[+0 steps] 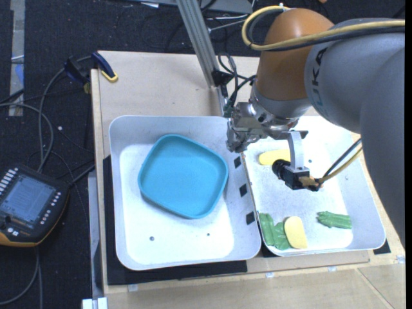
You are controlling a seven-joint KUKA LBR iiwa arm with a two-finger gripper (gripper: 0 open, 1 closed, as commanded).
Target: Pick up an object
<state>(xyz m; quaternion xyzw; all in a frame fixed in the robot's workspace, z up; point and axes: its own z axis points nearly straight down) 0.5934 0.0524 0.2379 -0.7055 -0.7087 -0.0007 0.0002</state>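
Observation:
My gripper (239,139) hangs low over the seam between the two bins, at the far left corner of the right bin (367,237). Just to its right lies a yellow piece (271,157), partly hidden by the black fitting on the wrist. A second yellow piece (295,232) lies at the right bin's near edge, touching a green piece (273,230) on its left. Another green piece (334,220) lies further right. A blue square plate (183,175) rests in the left bin (129,237). I see nothing held in the gripper.
The arm's grey body and orange band cover the right bin's far side. A slanted metal bar (196,28) runs down toward the wrist from the back. A teach pendant (29,201) lies on the floor to the left, and a clamp (103,66) sits at the bench's far left corner.

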